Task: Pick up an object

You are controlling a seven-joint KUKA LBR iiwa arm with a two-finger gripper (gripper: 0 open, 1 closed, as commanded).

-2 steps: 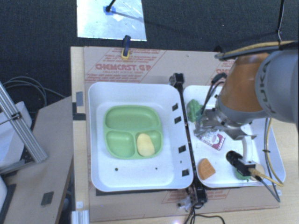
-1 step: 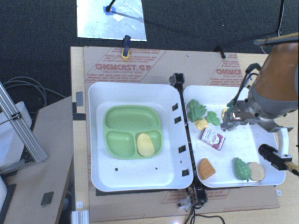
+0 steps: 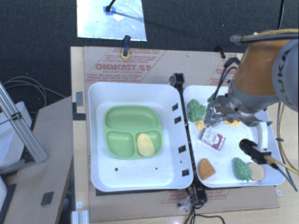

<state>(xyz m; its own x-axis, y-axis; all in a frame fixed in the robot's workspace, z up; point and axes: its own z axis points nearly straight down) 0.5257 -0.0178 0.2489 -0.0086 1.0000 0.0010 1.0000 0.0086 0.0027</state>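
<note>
Your bench (image 3: 140, 64) carries two white bins. Your arm (image 3: 264, 64) reaches over the right bin (image 3: 275, 183). The left bin (image 3: 100, 171) holds a green tray (image 3: 133, 118) with a yellow piece (image 3: 145, 145) in its lower right compartment. Your tool (image 3: 212, 115) hangs beside a green leafy toy (image 3: 196, 109); whether its fingers are apart or together cannot be told. Below it lie a small pink packet (image 3: 212, 138), a green toy (image 3: 241, 169) and an orange piece (image 3: 205, 168).
</note>
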